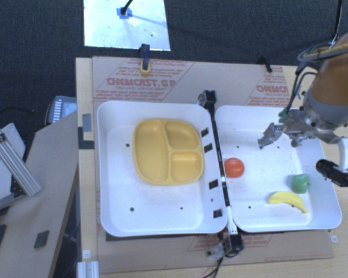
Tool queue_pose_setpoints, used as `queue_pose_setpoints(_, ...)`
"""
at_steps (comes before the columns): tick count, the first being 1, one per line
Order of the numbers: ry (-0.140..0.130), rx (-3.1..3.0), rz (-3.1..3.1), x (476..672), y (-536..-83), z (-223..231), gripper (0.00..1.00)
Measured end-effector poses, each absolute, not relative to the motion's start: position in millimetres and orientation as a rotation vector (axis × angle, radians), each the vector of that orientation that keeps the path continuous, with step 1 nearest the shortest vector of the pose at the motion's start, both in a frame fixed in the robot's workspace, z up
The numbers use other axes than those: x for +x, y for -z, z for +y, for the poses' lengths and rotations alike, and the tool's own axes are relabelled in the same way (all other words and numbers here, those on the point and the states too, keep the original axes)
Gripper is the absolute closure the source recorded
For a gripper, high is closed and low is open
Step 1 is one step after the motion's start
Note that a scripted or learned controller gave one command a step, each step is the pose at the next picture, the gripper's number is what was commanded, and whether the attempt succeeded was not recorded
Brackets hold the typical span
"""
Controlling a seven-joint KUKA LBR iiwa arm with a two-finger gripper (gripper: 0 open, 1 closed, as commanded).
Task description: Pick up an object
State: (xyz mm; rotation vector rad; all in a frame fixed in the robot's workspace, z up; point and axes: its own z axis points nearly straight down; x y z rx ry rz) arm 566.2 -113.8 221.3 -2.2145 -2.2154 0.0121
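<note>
In the right bin [249, 120] lie a red-orange tomato-like ball [234, 167] near the left wall, a green pepper-like piece [300, 182] at the right, and a yellow banana [288, 200] just below it. My gripper [271, 136] hangs over the upper middle of this bin, up and to the right of the red ball, with nothing visible between its fingers. The grey arm with its orange band [336, 68] reaches in from the right.
The left bin [113, 178] holds a yellow divided plate [167, 151]. A black divider with clips [216, 155] runs between the bins. A black part of the arm's fittings [335, 174] juts over the right bin's right rim.
</note>
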Motion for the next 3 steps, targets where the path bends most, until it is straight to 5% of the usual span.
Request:
queue_pose_setpoints(1,0.001,-2.219,-2.225,568.8,-228.6,-113.6,0.00)
queue_pose_setpoints(3,-0.003,-2.219,-2.220,562.9,-127.8,-119.9,0.00)
